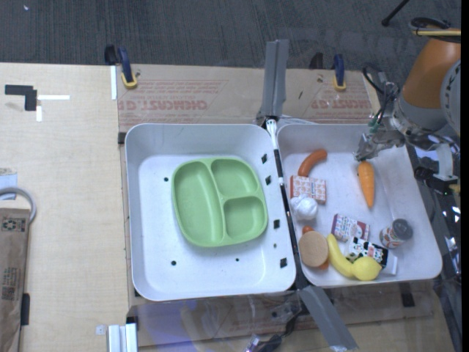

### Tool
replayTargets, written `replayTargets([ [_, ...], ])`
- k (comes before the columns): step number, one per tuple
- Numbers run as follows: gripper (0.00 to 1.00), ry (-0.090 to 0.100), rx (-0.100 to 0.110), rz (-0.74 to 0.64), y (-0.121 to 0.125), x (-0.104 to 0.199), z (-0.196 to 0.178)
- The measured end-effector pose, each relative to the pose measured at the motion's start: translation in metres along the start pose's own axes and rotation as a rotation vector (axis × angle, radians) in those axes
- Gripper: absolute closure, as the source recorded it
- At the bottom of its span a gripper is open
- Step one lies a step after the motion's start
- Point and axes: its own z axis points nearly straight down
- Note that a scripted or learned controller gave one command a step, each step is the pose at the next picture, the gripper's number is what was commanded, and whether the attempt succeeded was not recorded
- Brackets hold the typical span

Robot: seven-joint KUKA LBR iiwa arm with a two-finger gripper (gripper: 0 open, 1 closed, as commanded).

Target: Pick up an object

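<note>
The right bin (418,196) holds several toy foods. An orange carrot (366,185) lies near its far right, pointing toward the front. My gripper (369,148) hangs at the bin's far right corner, just behind the carrot's top end and apart from it. A red-orange sausage (313,160) lies to the left of the gripper. Nothing shows between the fingers.
Also in the right bin are a small red-and-white carton (308,188), a white ball (305,208), a brown bun (314,249), a banana (337,255), a lemon (367,269), two small boxes and a tin (398,232). A green divided plate (218,200) lies in the left bin (146,218).
</note>
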Motion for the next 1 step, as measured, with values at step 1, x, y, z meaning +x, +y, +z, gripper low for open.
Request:
replayTargets([
  [1,1.00,0.003,0.006,-0.006,-0.0884,0.0354,-0.0954],
])
